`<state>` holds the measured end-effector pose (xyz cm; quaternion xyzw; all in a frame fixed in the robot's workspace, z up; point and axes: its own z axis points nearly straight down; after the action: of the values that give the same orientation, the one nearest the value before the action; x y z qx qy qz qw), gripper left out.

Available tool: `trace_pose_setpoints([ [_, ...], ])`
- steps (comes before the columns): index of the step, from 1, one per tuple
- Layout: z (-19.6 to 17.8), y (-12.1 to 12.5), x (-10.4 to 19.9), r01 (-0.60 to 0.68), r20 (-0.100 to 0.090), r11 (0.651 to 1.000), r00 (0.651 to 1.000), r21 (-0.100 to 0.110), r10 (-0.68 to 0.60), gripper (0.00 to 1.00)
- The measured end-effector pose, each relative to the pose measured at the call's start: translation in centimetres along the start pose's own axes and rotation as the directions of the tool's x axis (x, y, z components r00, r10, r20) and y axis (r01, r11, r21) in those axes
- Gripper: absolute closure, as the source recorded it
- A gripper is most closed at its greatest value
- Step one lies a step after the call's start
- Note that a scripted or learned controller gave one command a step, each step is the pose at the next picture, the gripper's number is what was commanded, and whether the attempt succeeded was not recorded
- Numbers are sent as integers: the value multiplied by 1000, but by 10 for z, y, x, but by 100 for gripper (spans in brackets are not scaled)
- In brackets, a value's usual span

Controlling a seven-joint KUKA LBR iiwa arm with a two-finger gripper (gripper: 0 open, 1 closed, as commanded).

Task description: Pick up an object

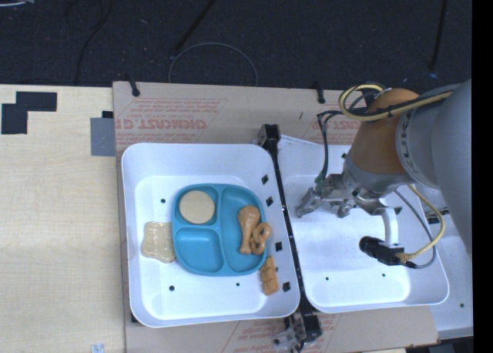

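While the grey arm (431, 143) reaches in over the right bin (362, 282), we see its gripper (317, 201) low near that bin's left wall, close to the divider between the two bins. Its metal fingers look spread apart, with nothing between them.

We find all the objects in the left bin (146, 166). A blue divided plate (202, 253) sits near the middle of that bin. A round tan disc (196, 206) lies in the plate's upper-left compartment, and a brown pretzel-shaped piece (253, 230) lies in its right compartment. A pale slice of bread (158, 241) rests on the bin floor, touching the plate's left edge. A small orange-brown piece (268, 276) lies on the bin floor just beside the plate's lower-right corner, near the bin's right wall.
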<state>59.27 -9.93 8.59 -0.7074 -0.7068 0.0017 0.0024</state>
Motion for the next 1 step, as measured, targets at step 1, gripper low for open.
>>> trace_pose_setpoints([
  [1,-12,0,-1,-4,0,1000,1000,0,4,100],
])
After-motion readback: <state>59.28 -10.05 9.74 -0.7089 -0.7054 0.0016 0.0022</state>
